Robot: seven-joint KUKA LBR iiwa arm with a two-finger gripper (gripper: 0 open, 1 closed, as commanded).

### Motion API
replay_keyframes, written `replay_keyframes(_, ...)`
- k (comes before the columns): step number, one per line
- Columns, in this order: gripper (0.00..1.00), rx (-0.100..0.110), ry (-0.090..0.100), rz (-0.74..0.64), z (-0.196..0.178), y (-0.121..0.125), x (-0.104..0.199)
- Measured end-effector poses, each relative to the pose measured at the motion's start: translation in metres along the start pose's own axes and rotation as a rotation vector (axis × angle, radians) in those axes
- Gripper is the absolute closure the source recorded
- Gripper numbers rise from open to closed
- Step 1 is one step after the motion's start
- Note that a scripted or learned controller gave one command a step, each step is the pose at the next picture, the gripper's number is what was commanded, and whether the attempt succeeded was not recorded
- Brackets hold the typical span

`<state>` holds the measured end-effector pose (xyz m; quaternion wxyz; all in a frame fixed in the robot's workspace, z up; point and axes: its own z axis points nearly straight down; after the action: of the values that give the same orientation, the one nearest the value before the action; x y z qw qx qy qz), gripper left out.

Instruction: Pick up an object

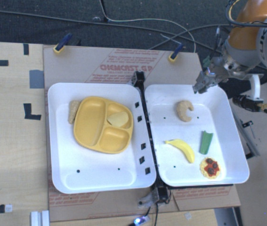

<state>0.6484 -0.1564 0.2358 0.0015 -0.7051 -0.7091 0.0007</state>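
Starting at the bottom edge: a strip of brown cardboard (100, 199) is seen under both bins, laid on the wooden worktop (11, 140).

Right bin (232, 140), lower right of the frame, near to far:
- small pizza-like disc (210, 168) with red and dark topping, lower right corner of the bin
- banana (182, 149), lying flat at a slant, just left of and above the disc
- green piece (206, 142), right of the banana, close but apart from it
- tan croissant-shaped piece (184, 110), upper middle of the bin, well apart from the rest

Left bin (60, 140), centre left:
- yellow divided plate (103, 125), three compartments
- pale yellow slice (117, 119) is held in the plate's upper right compartment
- tan bread-like piece (72, 111) is wedged at the plate's left rim, partly hidden under it

Both bins are joined by a black seam down the middle.

Further up: two yellow-and-blue clamps (62, 43) are fixed at the cardboard's top edge, cables are run across the dark floor behind.

Upper right: pincer (203, 86) is positioned over the right bin's top rim, above and right of the croissant-shaped piece. Nothing is seen between its tips; open or closed cannot be told.
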Motion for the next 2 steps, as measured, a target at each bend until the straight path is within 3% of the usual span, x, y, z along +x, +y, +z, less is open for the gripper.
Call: replay_keyframes(2, 1.00, 0.001, 0.000, -0.001, 0.010, 0.010, 0.107)
